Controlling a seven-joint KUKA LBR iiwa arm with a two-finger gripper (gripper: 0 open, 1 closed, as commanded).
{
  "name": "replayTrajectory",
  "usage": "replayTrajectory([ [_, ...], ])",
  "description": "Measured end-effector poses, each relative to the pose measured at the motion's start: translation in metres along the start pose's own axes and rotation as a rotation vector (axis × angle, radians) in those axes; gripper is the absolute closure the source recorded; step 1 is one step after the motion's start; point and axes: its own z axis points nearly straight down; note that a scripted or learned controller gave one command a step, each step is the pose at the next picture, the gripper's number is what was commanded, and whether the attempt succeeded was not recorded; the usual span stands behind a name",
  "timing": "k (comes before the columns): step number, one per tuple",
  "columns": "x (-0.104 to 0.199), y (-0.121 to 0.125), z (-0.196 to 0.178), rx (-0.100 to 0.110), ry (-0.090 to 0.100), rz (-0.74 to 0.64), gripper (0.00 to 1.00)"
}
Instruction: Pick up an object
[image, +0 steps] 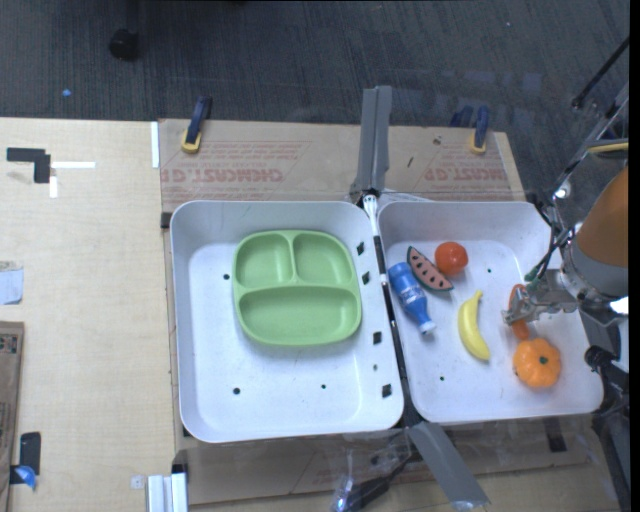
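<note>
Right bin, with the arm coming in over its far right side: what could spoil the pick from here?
The end effector sits low near the right bin's wall, so it may scrape the rim. The orange fruit lies just below it and is round, so it may roll off at a nudge. The banana lies close by and could get pushed toward the blue bottle.

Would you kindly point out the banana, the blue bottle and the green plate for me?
banana (473, 327), camera view, middle of its curved yellow body.
blue bottle (408, 291), camera view, middle of its blue body.
green plate (296, 313), camera view, floor of its large compartment.
</note>
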Motion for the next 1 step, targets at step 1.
replayTrajectory([
  [1, 0.0825, 0.0468, -0.1056, 0.001, -0.004, 0.126, 1.00],
])
